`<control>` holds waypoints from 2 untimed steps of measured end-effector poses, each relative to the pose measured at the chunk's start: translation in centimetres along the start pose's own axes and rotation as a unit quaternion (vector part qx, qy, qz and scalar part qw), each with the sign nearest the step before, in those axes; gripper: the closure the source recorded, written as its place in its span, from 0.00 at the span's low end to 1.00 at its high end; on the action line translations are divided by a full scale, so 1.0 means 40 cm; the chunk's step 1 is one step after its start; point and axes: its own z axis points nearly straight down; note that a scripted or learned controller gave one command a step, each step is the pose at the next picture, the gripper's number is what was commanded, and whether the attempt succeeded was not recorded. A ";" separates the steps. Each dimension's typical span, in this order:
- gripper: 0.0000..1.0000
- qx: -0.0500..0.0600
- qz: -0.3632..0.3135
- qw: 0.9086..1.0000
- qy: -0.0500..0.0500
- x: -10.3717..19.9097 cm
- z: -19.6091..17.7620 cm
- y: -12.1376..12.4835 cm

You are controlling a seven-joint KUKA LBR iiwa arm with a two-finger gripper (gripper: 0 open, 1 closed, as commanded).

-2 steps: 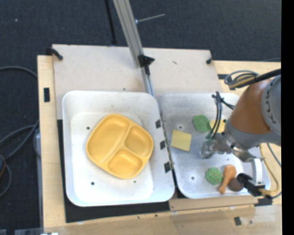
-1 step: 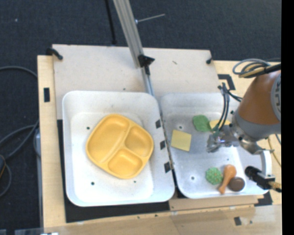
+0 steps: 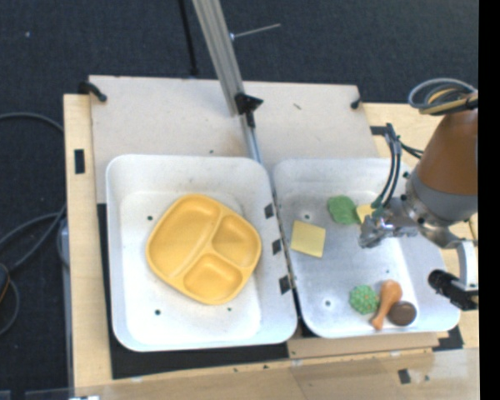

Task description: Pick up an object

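Note:
The right bin (image 3: 333,311) holds a pale yellow flat square (image 3: 308,239), a green leafy piece (image 3: 343,209), a small yellow piece (image 3: 365,213) partly behind the gripper, a green bumpy ball (image 3: 363,299), an orange carrot-like piece (image 3: 387,302) and a brown round piece (image 3: 402,313). My gripper (image 3: 373,232) hangs over the right bin's middle right, just below the small yellow piece and right of the green leafy piece. Nothing shows between its fingers.
The left bin (image 3: 133,315) bears a yellow divided plate (image 3: 203,247). A slanted metal rail (image 3: 221,48) runs from the top down to the gap between the bins. Black cables (image 3: 392,165) hang by the wrist, and the orange band (image 3: 450,152) is at the right edge.

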 end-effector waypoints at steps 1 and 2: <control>1.00 0.000 0.000 1.000 0.000 -0.017 -0.114 -0.003; 1.00 0.001 -0.002 1.000 0.001 0.123 -0.134 0.011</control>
